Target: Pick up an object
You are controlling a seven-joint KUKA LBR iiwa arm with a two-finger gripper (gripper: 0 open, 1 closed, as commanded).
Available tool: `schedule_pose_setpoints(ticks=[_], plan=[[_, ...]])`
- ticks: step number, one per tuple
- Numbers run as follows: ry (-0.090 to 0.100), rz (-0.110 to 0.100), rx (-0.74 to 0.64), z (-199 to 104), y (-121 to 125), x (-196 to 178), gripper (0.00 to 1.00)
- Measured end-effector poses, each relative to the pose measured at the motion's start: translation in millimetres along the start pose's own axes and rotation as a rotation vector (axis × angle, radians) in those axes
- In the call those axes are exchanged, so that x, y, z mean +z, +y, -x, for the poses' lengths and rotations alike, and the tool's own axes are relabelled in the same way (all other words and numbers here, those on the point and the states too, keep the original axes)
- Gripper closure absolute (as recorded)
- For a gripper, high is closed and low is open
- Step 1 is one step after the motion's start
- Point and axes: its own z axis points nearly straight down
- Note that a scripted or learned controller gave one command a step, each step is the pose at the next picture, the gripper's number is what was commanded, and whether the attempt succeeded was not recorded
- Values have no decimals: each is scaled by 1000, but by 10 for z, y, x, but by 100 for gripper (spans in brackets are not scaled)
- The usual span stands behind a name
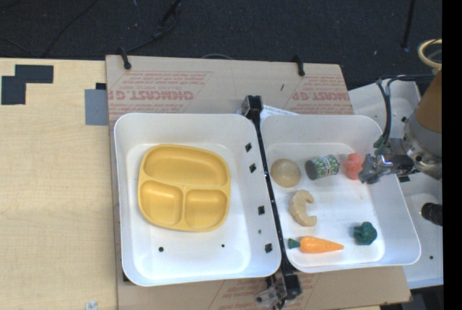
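Dark flooring with loose black cables is running behind the bench [50, 178], whose light wood surface is occupying the left of the camera view. On it, a brown cardboard sheet [216, 88] with reversed red lettering is lying under two shallow white bins placed side by side, touching along a black centre strip.

1. Left bin [130, 258]: a yellow divided plate [184, 187] is sitting near its middle, with three compartments facing up.

2. Right bin [404, 247]: six small objects are lying apart from one another.
- A round tan ball [286, 173] is resting near the centre strip.
- A dark can with a green label [322, 167] is lying on its side just right of the ball; its print is too small to read.
- A pinkish-red object [353, 165] is sitting beside the can; its shape is hard to make out, and the gripper is partly crowding its right side.
- A curved beige piece [304, 207] is lying below the ball.
- An orange carrot [320, 246] with a green stem end is lying near the front wall.
- A dark green lump [365, 233] is sitting toward the front right corner.

3. Gripper [374, 170]: it is hanging at the bin's right wall, just beside the pinkish-red object. Whether the jaws are spread or pressed together cannot be told from this angle. The arm [433, 121] is being cut off by the right edge, leaving most of its body out of sight.
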Motion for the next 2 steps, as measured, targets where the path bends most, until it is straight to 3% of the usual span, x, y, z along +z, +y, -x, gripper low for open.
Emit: schedule_pose_setpoints(ticks=[2], plan=[[2,-4,-2,-993,-15,-22,100]])
